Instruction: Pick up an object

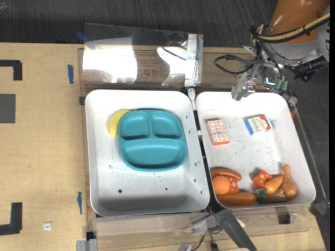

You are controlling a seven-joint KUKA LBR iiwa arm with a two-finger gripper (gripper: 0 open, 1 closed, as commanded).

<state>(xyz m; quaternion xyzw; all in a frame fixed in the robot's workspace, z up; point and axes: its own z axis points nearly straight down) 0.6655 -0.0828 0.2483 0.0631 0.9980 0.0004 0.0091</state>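
**A:** What's your bench look like?

**B:** You've got a tan board bench top (42,156) with black tape marks near its left edge and short blue tape strips. Dark carpet (157,4) runs behind it. Two white bins sit side by side, touching along their inner rims. A sheet of clear plastic film (141,59) lies just behind the left bin (99,192), catching glare.

**A:** Contents?

**B:** Left bin holds a teal divided plate (152,139), long axis across the bin, with a yellow item (114,120) poking out from under its left edge. In the right bin (293,140), taking the bin's near wall as reference: a cluster of orange toy food sits against it, made up of a round orange piece (222,185), a sausage-like piece (239,197) lying along the wall, and a carrot-shaped piece (288,182) standing roughly perpendicular to the wall, narrow end pointing away from it. Further from that wall, mid-bin, you have a small red-and-white box (218,131), long axis pointing away from the wall, and a blue-and-white packet (257,124) tilted diagonally beside it, apart.

**A:** Gripper?

**B:** Your gripper (242,90) hangs over the far rim of the right bin, well away from the near wall, cables around it. You can't tell from this angle how wide it's spread. Nothing visible in it. Orange band of the arm (301,4) is above it.
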